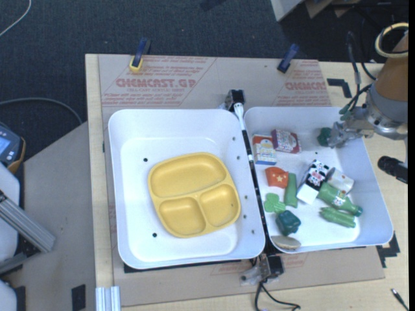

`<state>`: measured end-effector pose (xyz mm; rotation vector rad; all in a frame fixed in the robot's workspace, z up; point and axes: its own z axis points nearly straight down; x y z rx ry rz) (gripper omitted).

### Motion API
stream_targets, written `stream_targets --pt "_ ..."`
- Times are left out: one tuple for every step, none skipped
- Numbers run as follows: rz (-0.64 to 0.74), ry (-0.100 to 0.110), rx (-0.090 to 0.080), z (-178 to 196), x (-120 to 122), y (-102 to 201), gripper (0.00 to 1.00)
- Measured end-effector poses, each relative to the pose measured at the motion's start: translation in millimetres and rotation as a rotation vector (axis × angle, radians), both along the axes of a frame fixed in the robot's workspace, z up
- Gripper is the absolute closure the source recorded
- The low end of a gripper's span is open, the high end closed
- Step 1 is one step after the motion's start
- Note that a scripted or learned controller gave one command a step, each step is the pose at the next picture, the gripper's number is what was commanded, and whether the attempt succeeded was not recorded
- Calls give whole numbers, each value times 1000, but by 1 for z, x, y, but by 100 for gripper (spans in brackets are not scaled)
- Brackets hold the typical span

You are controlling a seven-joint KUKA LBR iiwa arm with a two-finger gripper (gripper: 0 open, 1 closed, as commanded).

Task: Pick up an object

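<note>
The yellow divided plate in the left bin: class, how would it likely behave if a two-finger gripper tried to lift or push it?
The yellow divided plate looks like moulded plastic, so probably stiff and light. It lies flat on the left bin, so a push would likely slide it. Its low rounded rim offers fingers little hold, so it may slip.

You're looking at a robotics lab. Two white bins (123, 173) sit clamped on a board-covered tabletop (194, 83), with cables (19, 102) trailing across dark carpet (78, 18).
</note>
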<state>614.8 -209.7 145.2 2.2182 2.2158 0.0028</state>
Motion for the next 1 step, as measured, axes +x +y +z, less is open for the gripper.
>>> stream_targets --pt "3 -3 0 56 6 9 100"
